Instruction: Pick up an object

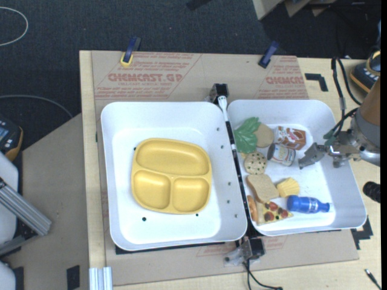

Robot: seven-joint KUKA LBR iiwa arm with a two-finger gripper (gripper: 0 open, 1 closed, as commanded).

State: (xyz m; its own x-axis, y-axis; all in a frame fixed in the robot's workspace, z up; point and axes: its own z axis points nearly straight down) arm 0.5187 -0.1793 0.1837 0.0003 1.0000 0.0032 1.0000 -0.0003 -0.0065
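The right bin (344,189) holds several toy foods. Among them are a green leaf (246,135), a chocolate-chip cookie (255,161), a bread slice (262,187), a yellow cheese wedge (288,186), a blue bottle (308,205), a pizza slice (273,211), a small jar (282,153) and a red-brown packet (294,136). My gripper (323,157) hangs low over the right side of this bin, just right of the jar. Its fingers are open, with bare white bin floor between them. One dark fingertip (311,156) points toward the jar.
The left bin (115,180) carries a yellow three-part plate (172,175). A black hinge strip (231,156) joins the two bins. Cables (338,83) trail along the bench's right edge near the arm.
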